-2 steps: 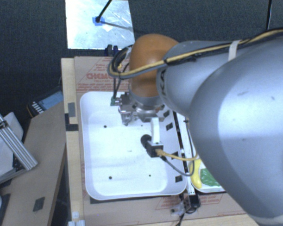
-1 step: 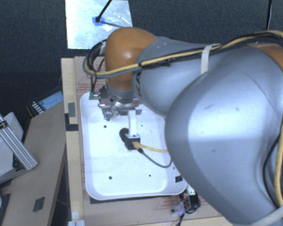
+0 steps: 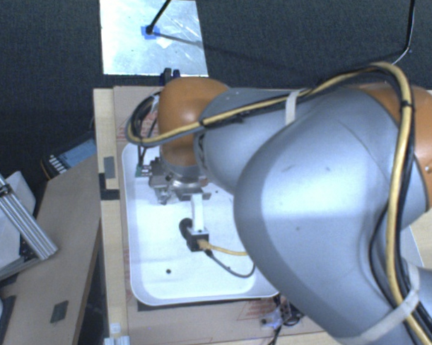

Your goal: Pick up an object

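Hand (image 3: 173, 191): low over the back-left part of the white bin (image 3: 156, 287), just under the orange band (image 3: 178, 109) of the arm (image 3: 322, 186). I cannot tell whether it is wide or narrow, since the wrist covers it from above.
Bin floor: bare white along the left side and the front edge; the right part is hidden under the arm.
Thing to pick: the one candidate is a small dark speck (image 3: 168, 270) on the bin floor, near the front edge and left of the middle. It is too small to say what it is.
Direction from hand: the speck lies toward the bin's front edge, well apart from the hand, roughly along the left side.
Long axis: cannot tell; it reads as a dot.
Stage, as a judgement: pick not yet made. The coming move would likely be travel toward the front edge, then a descent.
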Motion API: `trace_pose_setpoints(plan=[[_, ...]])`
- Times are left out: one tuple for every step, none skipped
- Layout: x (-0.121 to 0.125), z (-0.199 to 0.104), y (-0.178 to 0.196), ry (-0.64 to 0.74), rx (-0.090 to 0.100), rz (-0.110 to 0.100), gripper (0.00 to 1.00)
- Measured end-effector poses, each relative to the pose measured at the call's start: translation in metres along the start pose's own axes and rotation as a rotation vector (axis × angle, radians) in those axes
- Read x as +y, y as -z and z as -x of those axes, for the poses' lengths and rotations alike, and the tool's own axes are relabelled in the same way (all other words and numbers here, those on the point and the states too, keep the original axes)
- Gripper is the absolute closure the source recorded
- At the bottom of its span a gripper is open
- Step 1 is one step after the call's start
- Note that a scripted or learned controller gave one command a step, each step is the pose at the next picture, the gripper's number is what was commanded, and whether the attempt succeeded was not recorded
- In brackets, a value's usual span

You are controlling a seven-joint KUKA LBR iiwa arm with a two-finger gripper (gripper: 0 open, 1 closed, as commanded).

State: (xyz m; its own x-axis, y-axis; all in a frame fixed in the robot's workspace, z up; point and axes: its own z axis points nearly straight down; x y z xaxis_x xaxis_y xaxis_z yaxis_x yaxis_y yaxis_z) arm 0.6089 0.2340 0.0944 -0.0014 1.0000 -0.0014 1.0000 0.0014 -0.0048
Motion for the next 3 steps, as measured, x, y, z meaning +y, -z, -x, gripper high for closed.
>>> trace_pose_setpoints(plan=[[0.015, 0.083, 0.185, -0.006, 0.003, 0.025, 1.0], [-0.057, 0.031, 0.198, 0.009, 0.005, 0.005, 1.0], [-0.069, -0.001, 0.006, 0.004, -0.002, -0.008, 1.0]])
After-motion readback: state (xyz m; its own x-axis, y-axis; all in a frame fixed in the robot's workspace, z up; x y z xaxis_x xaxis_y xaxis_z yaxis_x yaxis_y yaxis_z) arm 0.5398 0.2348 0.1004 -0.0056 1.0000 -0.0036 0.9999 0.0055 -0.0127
